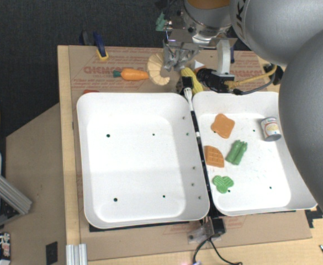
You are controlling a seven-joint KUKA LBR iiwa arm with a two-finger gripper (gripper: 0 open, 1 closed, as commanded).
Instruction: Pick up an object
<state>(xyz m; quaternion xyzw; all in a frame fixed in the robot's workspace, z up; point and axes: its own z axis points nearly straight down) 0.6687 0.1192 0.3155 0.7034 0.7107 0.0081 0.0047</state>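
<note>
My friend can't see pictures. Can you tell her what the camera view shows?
A grey robot arm's gripper hangs over the bench behind two white bins, beside a tan disc and a toy carrot. The right bin holds two orange pieces, two green pieces and a small can.

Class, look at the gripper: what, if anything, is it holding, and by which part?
Cannot be told: the gripper sits beside a round tan piece behind the bins, with no grasp visible.
</note>
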